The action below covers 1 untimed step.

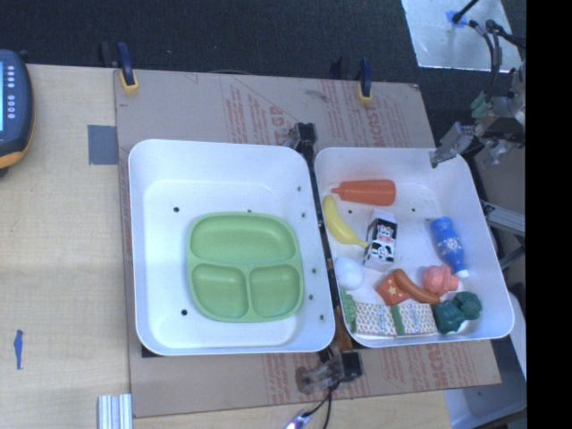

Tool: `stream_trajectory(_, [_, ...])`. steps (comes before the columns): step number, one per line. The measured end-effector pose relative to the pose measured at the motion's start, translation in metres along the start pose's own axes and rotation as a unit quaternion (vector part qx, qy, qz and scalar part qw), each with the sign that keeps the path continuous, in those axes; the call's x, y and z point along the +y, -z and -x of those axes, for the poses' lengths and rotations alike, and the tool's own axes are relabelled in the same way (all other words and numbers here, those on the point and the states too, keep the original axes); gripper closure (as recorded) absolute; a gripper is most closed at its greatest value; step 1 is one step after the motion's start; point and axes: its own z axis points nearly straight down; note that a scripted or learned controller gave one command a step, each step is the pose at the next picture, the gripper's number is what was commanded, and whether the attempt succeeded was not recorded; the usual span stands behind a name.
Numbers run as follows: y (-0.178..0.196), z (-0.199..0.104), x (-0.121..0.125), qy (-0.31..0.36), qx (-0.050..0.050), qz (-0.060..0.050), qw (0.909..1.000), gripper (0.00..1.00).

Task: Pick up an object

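Camera view: along the near edge of the right bin (487, 239) lie a striped packet (393, 318) and a green broccoli (459, 311) in its near right corner, with an orange-brown toy (405, 287) and a pink lump (438, 279) just behind. Farther in sit a cow-print carton (382, 240), banana (338, 222), blue bottle (447, 244) and, nearest the far edge, an orange carrot (365, 191). The left bin (152, 239) holds a green divided plate (243, 265); the gripper (465, 137) hangs beyond the right bin's far right corner, its opening impossible to tell.
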Motion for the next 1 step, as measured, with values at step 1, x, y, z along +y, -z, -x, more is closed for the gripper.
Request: stream_trajectory(1, [-0.1033, -0.0381, 0.0410, 0.003, 0.001, -0.003, 1.0000, 0.00])
